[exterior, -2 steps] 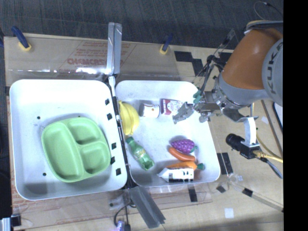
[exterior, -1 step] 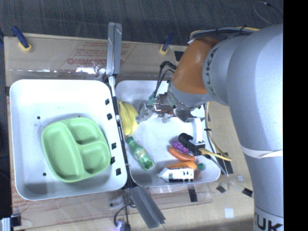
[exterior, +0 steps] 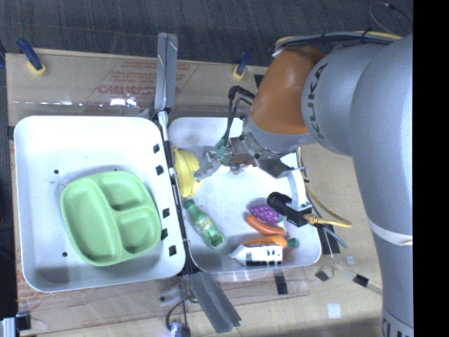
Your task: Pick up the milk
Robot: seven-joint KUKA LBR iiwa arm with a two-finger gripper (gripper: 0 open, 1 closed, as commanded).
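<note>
The milk [exterior: 262, 255] is a small white carton with dark markings, lying on its side by the near wall of the right bin [exterior: 210, 126]. My gripper [exterior: 212, 161] hangs over the bin's far left part, next to a yellow banana [exterior: 185, 171]. It is well away from the milk, which lies nearer and to the right. Nothing can be seen held in it.
An orange carrot [exterior: 269, 241] lies right behind the milk, with another orange piece [exterior: 262, 225] and purple grapes [exterior: 264, 210] beyond it. A green bottle [exterior: 204, 225] lies along the bin's left wall. The left bin [exterior: 42, 139] holds a green divided plate [exterior: 112, 216].
</note>
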